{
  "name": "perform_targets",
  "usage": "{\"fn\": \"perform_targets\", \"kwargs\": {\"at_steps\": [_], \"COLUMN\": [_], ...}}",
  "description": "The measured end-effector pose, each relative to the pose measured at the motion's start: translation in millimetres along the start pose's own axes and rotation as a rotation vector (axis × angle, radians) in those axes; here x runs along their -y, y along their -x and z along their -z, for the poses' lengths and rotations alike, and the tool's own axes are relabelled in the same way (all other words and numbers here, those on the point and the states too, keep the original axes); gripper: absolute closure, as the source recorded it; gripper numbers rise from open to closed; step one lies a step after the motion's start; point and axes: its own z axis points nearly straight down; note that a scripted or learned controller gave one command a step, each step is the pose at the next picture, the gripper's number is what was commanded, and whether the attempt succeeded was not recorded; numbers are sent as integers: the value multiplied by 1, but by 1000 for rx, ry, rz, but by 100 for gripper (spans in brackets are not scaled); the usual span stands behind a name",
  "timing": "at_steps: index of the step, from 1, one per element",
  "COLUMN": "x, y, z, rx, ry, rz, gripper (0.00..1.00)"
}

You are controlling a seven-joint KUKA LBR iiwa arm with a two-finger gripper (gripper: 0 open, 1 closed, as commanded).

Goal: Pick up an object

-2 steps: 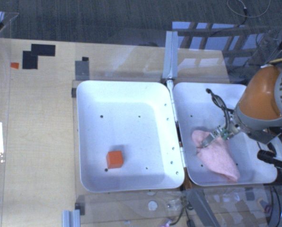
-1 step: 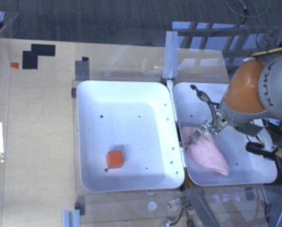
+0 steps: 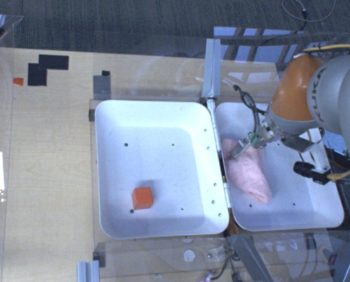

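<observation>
Two bins sit side by side: the left bin holds an orange cube, the right bin a pink soft object lying near its left wall. At that object's upper end the gripper is down low, apparently touching it, its finger state beyond telling. This looks like the grasp step; next comes a firm close and a straight lift.

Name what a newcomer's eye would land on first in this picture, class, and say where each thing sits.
The grey arm with its orange band reaches in from the right over the right bin, its gripper down at the upper end of a pink soft object. That object lies near the bin's left wall. A small orange cube sits alone in the left bin, toward its lower left.
</observation>
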Motion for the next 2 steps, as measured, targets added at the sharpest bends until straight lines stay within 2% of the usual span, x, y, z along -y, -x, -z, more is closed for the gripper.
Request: {"fn": "perform_targets", "kwargs": {"at_steps": [1, 2], "x": [-4, -51], "y": [-1, -11], "z": [13, 94], "rx": [2, -3], "ry": [7, -8], "rz": [6, -253], "gripper": [100, 100]}}
